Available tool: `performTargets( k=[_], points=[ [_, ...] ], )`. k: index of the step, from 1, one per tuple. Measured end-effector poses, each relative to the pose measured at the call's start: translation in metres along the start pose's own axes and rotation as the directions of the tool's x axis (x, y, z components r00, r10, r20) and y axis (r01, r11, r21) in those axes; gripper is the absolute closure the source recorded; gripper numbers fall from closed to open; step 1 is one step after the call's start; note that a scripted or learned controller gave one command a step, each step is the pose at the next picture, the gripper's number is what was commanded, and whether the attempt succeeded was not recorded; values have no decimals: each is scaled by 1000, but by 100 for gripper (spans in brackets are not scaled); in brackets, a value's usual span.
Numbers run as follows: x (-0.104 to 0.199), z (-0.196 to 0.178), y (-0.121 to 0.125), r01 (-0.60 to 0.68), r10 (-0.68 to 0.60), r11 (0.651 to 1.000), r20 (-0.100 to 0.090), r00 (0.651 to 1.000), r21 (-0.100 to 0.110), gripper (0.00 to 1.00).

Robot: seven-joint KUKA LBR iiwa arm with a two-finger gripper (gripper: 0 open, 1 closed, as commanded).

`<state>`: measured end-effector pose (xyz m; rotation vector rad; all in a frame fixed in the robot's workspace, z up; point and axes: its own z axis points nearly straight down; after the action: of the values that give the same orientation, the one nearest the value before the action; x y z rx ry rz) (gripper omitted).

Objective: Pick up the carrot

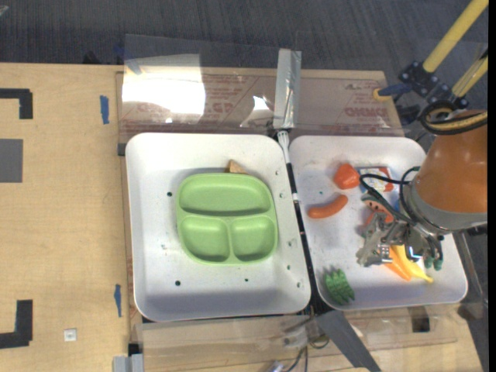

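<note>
The carrot [400,268] is an orange piece lying near the front right of the right bin [325,239], with a yellow piece [421,274] against its right end. My gripper [377,248] hangs low over the bin, just left of the carrot and partly covering it. The arm's orange band [459,173] rises behind it at the right edge. Cables and the wrist hide the carrot's upper part.
A red-orange round piece [346,177] and a red-orange sausage shape [328,206] lie in the right bin's back left. A green ridged piece [339,284] sits at its front. The left bin [147,231] holds a green divided plate [227,215] and a small tan piece [236,167].
</note>
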<state>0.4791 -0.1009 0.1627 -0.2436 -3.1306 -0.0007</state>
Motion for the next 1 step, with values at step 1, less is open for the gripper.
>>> performTargets(
  k=[1],
  points=[
    [-30,-62,56,-69,69,998,10,998,-2,100]
  ],
)
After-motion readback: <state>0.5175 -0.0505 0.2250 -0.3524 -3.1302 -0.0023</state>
